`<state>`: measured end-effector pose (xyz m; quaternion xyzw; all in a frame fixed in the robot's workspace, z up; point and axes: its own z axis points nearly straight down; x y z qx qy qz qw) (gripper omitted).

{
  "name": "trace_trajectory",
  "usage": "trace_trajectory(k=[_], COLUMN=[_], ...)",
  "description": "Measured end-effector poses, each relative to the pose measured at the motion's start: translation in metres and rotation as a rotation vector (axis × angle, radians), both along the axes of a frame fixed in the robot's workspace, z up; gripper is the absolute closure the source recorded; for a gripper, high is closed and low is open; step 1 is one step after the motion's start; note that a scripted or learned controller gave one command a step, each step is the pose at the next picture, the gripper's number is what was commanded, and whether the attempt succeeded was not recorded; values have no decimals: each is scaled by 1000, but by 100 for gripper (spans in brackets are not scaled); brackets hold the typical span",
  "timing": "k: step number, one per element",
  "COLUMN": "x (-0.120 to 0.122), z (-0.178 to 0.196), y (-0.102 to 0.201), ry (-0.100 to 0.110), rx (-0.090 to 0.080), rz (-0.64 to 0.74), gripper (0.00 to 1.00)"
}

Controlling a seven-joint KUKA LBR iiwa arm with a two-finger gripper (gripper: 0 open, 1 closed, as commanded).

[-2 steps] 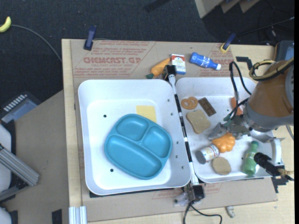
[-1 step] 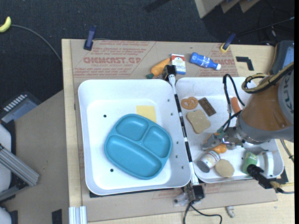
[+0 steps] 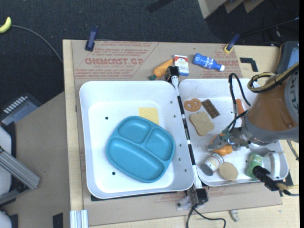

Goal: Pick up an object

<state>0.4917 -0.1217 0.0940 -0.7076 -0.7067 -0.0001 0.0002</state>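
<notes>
So I'm down low in the right-hand bin (image 3: 228,85), reaching in from the right, and my gripper (image 3: 222,141) is sitting in the middle of the clutter there. From this angle I honestly can't tell whether the gripper is spread or closed, the wrist and cables cover too much of it, so I'm not claiming I've got anything. Closest candidate is the small orange piece (image 3: 225,150), which is just beside the tip, maybe touching it, I can't say which. Around it: a slice of bread (image 3: 202,123) just up and to the left, a little can (image 3: 212,163) and a beige lump (image 3: 228,171) nearer the front wall, and a green thing (image 3: 254,164) off to the right under my arm. The pretzel (image 3: 193,104) and the brown bar (image 3: 210,108) are further back. The left bin (image 3: 95,99) has the blue divided plate (image 3: 140,147) and a yellow square (image 3: 148,113), well apart from me, so not my concern right now. I'd call this the grasp step, right at the bottom of the reach, nothing lifted yet. Next move needs a firm close on the orange piece and then a straight lift, without dragging the bread or knocking the can along.
</notes>
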Motion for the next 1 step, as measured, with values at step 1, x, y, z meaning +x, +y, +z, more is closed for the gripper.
trace_trajectory(k=[1], x=[10], z=[91], y=[69], ry=[-2], rx=[1], rz=[4], gripper=[100])
